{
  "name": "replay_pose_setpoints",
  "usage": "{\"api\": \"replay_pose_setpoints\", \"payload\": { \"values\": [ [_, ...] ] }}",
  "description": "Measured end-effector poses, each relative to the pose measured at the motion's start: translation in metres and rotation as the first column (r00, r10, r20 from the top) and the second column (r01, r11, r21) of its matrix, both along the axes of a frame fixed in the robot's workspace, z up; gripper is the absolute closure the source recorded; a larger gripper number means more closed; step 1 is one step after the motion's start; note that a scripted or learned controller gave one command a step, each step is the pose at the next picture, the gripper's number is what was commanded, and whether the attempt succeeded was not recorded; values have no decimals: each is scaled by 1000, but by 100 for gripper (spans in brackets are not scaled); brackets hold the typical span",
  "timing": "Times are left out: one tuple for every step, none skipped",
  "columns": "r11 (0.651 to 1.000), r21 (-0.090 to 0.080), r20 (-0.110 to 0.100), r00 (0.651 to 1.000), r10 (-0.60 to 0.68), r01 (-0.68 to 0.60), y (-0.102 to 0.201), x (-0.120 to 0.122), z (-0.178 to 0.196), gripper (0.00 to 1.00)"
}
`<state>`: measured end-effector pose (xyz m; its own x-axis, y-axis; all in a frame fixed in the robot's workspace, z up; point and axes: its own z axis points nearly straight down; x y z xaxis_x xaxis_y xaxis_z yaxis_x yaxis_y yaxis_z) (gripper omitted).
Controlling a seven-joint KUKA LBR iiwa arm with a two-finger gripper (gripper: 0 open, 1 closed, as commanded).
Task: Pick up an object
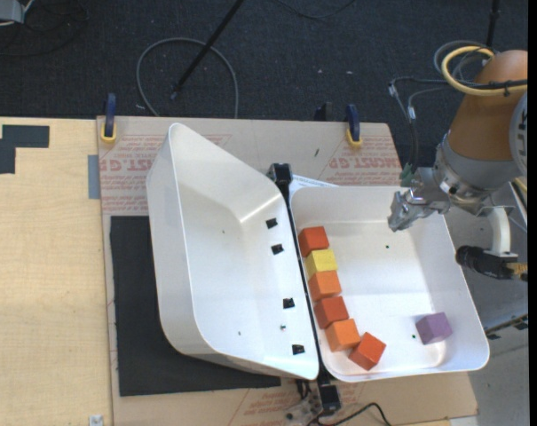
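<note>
Blocks (331, 301) sat in a row along the left wall of the right bin (463, 322), and a purple block (433, 327) lay near its right corner. Up at the far right edge hung the gripper (405, 212), holding nothing; I could not tell if it was open or closed. No block was picked up yet.

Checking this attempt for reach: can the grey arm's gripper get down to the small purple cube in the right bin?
Probably yes. The purple cube sits alone near the right white bin's lower corner, apart from the row of orange and yellow blocks. The gripper hangs over the same bin's upper edge. The bin wall beside the cube may crowd the approach.
</note>
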<state>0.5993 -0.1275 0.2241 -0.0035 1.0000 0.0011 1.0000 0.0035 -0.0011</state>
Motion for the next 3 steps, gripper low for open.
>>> {"api": "replay_pose_setpoints", "payload": {
  "values": [
    [1000, -1, 0, 1000, -1, 1, 45, 3, 3, 100],
    [1000, 0, 0, 1000, 0, 0, 100, 16, -7, 100],
    [1000, -1, 2, 1000, 0, 0, 150, 31, 6, 100]
  ]
}}
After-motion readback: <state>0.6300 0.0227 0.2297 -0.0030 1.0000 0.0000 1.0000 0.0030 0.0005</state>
